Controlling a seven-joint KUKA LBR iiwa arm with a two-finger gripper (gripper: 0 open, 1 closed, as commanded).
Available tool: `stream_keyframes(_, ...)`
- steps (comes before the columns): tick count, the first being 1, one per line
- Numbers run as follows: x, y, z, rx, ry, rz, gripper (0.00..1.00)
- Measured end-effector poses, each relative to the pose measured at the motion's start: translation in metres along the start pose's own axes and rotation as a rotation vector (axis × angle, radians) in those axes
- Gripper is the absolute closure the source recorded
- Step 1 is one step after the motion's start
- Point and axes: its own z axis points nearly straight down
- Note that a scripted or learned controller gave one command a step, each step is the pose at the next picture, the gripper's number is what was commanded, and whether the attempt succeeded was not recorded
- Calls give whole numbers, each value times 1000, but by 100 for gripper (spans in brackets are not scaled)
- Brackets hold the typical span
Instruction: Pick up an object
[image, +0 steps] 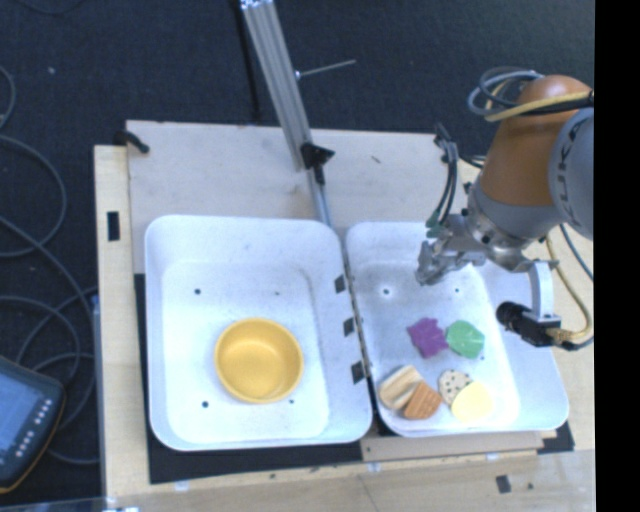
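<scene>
Nearest the lower edge of the right shallow white bin (520, 415) sits a cluster of small things: a tan bread-like block (397, 383), an orange ridged wedge (424, 402) touching it, a pale spotted cookie-shaped piece (454, 382) and a pale yellow rounded lump (474, 402) just beside that. A little farther up the same bin lie a purple knobbly toy (428, 336) and a green rounded toy (465, 339), side by side and nearly touching. Any of these could serve as the object to pick up, and all rest on the bin floor, none lifted

The left shallow white bin (180, 250) holds a yellow plastic bowl (259, 359), upright, toward its lower middle

Reaching in from the right, the grey arm with its orange band (520, 150) hangs its two-finger gripper (432, 268) over the upper part of the right bin, above and apart from the purple toy. Whether its fingers are spread or closed cannot be told from this angle; nothing is seen between them

A slanted aluminium post (285, 90) rises behind the bins
</scene>
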Motion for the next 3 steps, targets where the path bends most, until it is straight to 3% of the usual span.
stream_keyframes(3,150,41,4,1,0,1,100)
